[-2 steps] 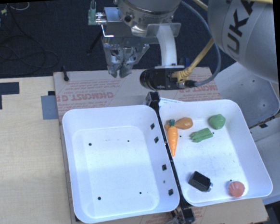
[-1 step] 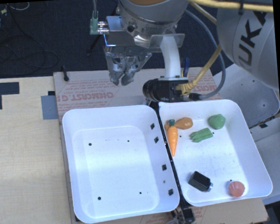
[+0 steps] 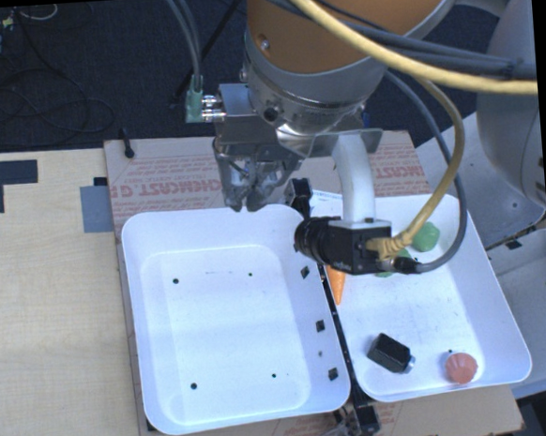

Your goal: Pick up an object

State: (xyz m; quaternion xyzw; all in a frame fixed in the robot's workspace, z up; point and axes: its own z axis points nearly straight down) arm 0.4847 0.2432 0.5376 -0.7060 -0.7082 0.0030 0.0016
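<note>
The end effector [image 3: 253,197] hangs above the far rim of the left bin [image 3: 150,269], and whether it grips anything I cannot tell. The candidate objects lie in the right bin [image 3: 480,281]: a black block [image 3: 390,353] and a reddish ball [image 3: 461,367] near the front, a green piece [image 3: 427,238] and an orange piece [image 3: 337,285] partly hidden under a black device. Nothing looks lifted yet, so the pick appears undone; reaching, closing and raising remain
</note>
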